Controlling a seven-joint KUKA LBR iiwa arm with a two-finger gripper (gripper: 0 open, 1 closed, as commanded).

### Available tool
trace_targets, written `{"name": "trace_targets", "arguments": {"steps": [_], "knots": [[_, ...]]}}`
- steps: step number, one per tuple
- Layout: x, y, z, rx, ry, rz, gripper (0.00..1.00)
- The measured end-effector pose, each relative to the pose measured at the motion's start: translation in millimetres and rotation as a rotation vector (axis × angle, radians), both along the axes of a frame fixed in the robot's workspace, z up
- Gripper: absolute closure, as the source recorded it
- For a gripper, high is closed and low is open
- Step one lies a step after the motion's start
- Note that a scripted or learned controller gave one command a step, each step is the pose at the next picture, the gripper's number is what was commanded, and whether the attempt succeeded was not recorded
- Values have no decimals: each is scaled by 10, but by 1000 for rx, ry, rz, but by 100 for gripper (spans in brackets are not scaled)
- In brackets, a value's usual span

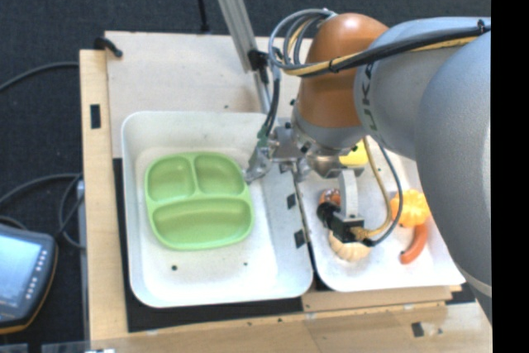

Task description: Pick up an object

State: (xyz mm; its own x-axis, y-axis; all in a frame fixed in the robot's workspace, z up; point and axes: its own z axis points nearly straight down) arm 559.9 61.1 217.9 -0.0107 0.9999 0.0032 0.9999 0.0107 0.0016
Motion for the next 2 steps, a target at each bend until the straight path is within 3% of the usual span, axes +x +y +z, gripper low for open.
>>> {"name": "trace_targets", "arguments": {"steps": [1, 2], "knots": [[282, -1438, 966, -8, -6, -16, 0], [492, -770, 245, -2, 6, -4, 0]]}}
